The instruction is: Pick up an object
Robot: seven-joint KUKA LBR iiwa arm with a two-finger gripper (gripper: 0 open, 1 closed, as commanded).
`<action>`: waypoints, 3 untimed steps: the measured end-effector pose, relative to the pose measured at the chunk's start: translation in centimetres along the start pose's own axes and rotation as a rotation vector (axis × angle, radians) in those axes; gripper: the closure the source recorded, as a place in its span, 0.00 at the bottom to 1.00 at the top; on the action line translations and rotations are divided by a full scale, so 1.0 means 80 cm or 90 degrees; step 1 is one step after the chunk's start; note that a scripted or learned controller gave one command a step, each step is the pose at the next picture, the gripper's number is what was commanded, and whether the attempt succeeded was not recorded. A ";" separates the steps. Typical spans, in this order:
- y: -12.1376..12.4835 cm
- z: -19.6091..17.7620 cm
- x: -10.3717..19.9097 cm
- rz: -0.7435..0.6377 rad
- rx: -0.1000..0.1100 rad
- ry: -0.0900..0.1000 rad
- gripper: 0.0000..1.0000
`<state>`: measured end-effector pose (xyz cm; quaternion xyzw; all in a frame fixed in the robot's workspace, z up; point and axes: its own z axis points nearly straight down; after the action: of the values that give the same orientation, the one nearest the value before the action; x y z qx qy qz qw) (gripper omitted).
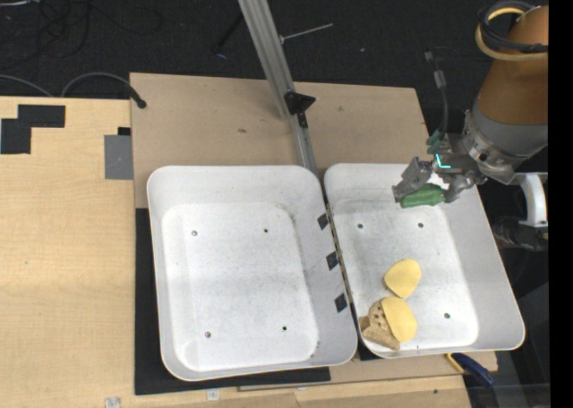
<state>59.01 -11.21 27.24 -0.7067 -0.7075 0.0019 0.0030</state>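
The two-finger gripper (421, 190), closed on a small, rigid-looking green block (421, 199), likely holds a light object best pinched across its short sides.

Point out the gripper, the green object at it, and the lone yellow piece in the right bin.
gripper (428, 184): camera view, between its fingertips.
green object (421, 199): camera view, middle of its green body.
yellow piece (403, 277): camera view, centre of its top face.
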 end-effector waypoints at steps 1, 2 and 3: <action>0.001 -0.002 -0.001 0.001 -0.003 -0.001 0.00; 0.003 0.071 -0.012 0.001 0.001 0.000 0.00; 0.014 0.136 -0.007 0.001 0.001 0.000 0.00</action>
<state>60.05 -11.78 16.38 -0.7075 -0.7067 0.0024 0.0036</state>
